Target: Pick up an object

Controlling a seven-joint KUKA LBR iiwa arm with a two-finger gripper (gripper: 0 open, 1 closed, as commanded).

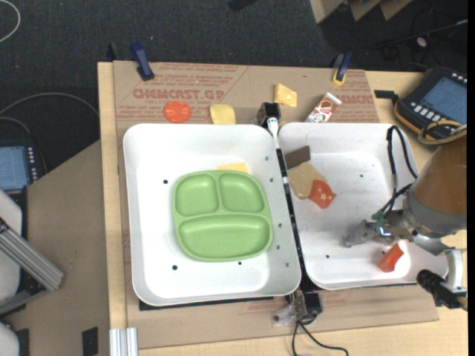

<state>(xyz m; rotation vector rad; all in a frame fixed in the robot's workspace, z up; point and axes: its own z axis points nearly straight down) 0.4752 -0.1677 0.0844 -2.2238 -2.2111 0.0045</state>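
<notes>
Left bin [148,199] — held a green plate [221,215] and a yellow piece [234,167] behind it. Right bin [349,143] — brown card [300,176] touching a red block [321,194]; orange block [391,258] near the front. Tool [364,233] low inside, beside the orange block; finger spread could not be told.

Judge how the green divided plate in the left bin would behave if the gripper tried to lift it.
The green divided plate looks like rigid moulded plastic, so probably stiff and light. It lies flat and wide, so likely hard to pinch except at its rim. Its glossy surface may be slippery.
</notes>
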